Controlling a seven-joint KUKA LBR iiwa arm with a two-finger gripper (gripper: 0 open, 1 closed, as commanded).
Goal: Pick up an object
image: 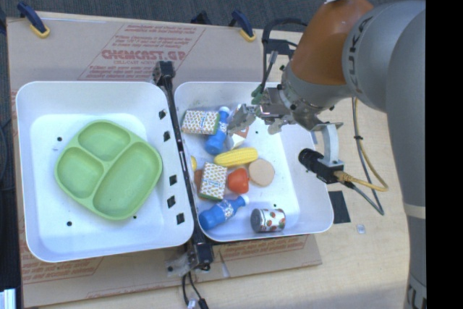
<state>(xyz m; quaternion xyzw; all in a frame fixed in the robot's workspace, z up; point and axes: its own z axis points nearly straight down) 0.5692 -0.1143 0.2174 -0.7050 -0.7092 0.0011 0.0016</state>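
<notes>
We are seeing the gripper (242,119) hanging over the right bin (307,210), just above a blue bottle (216,140) and beside a small box (200,121); we cannot tell its state; a yellow corn cob (236,156) is lying just below; the green plate (108,168) is sitting in the left bin (32,221).

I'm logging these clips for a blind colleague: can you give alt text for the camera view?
A grey arm with an orange band reaches from the right, its gripper over the top of the right bin, which holds a corn cob, two blue bottles, two small boxes, a tomato, a tan disc and a can. The left bin holds a green divided plate.
</notes>
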